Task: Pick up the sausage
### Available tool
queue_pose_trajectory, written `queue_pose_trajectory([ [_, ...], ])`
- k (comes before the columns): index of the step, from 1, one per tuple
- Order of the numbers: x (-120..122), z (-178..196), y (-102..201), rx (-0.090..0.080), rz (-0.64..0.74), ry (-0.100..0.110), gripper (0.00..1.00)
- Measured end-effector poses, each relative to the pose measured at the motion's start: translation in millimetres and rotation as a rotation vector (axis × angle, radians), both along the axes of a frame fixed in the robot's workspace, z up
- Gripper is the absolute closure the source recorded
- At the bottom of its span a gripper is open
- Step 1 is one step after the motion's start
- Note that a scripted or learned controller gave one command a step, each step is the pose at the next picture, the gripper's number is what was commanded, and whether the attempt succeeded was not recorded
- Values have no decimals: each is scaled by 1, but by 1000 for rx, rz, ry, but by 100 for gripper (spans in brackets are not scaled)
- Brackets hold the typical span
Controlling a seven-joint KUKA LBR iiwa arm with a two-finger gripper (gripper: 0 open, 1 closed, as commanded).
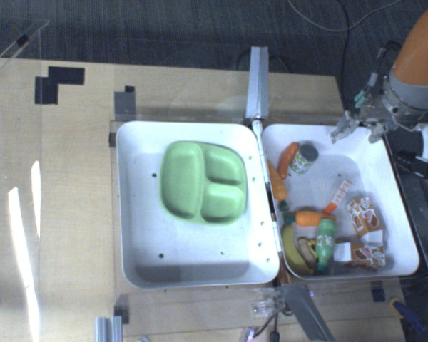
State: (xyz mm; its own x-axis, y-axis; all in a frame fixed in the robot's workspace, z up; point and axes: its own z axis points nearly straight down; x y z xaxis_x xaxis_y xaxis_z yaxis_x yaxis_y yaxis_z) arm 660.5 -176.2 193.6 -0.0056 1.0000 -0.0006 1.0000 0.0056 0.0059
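My end effector hangs open and empty above the right bin's far rim. The sausage lies lower left of it, near the divider, its long axis running slantwise.

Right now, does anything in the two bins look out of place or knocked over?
Nothing looks spilled or damaged. The green three-compartment plate sits slightly askew in the left white bin. In the right white bin, the green bottle lies on its side across a crowded heap of items near the front.
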Motion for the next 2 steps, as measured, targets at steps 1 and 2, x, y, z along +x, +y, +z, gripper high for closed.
queue_pose_trajectory([
  [1,16,-59,39,-7,58,-30,0],
  [2,10,-84,54,-2,62,-5,0],
])
